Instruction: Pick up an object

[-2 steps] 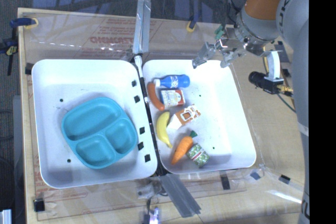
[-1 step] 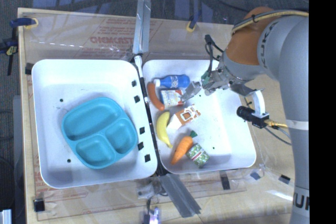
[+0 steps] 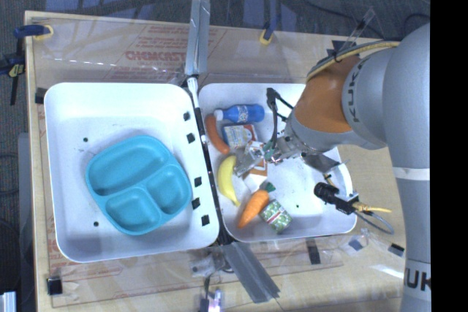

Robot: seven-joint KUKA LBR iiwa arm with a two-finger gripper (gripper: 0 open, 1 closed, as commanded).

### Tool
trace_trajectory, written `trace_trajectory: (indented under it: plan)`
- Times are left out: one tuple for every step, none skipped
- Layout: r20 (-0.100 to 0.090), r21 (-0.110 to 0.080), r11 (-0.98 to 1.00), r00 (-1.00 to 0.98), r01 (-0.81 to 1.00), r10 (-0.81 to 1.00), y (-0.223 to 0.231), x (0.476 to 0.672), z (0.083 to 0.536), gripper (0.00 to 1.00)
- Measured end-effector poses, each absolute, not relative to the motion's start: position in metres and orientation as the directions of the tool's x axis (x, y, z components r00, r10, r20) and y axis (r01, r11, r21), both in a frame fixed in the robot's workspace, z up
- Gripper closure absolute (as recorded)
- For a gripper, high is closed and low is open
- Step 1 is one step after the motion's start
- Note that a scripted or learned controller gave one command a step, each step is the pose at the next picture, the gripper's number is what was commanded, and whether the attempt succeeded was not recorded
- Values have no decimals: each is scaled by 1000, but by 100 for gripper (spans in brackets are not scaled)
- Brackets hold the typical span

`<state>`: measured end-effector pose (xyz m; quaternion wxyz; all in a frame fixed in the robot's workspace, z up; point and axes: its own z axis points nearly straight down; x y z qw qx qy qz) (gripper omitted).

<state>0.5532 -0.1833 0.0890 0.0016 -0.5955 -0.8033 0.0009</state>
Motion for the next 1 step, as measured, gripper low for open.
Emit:
trace_trajectory:
  plan:
    - [-2, -3, 293, -293, 956, 956, -186, 555, 98, 100]
